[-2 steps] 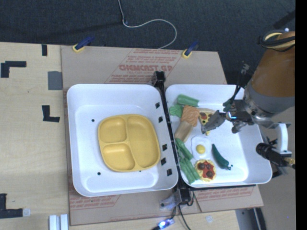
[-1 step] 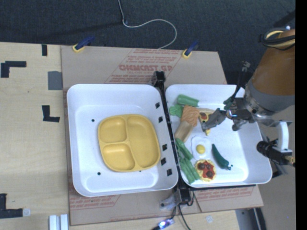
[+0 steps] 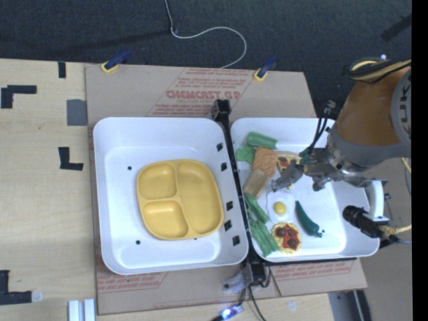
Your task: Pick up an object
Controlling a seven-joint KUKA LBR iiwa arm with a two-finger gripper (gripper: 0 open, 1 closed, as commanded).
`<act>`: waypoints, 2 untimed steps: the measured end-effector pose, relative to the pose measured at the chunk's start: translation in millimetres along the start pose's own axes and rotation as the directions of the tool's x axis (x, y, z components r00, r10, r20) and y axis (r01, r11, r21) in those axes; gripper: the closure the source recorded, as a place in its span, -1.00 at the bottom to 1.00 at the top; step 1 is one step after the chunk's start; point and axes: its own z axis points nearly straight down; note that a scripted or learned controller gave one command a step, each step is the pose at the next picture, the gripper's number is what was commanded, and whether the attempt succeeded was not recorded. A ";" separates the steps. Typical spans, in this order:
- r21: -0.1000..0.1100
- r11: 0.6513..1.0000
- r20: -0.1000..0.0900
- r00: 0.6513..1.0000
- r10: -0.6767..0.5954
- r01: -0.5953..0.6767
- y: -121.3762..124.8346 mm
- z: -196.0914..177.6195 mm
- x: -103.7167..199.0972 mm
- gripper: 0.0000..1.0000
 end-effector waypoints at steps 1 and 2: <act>0.001 1.000 -0.001 1.000 0.000 0.000 4.1 63.4 0.1 -1.00; 0.000 1.000 -0.001 1.000 -0.001 0.001 -3.5 117.7 9.3 -1.00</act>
